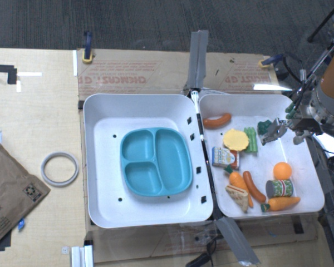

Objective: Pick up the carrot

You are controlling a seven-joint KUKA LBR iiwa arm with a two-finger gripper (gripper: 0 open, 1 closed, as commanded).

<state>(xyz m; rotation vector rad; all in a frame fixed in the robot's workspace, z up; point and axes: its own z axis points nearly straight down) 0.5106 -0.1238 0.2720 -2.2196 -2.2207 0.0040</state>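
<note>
The carrot point(282, 203), orange with a green stub at its left end, lies along the front edge of the right bin point(314, 166), just below a small can point(280, 188). My gripper point(284, 136) hangs over the bin's back right part, well behind the carrot. Its two grey fingers point(271, 133) stand apart, with nothing between them. A dark green toy point(265, 127) lies just left of the left finger.
The right bin also holds an orange ball point(282, 170), two sausages point(217, 120) point(254, 186), a yellow disc point(236, 140), a green ridged piece point(250, 139), a small carton point(224, 157) and a sandwich wedge point(239, 196). The left bin point(100, 149) holds a teal divided plate point(156, 161).
</note>
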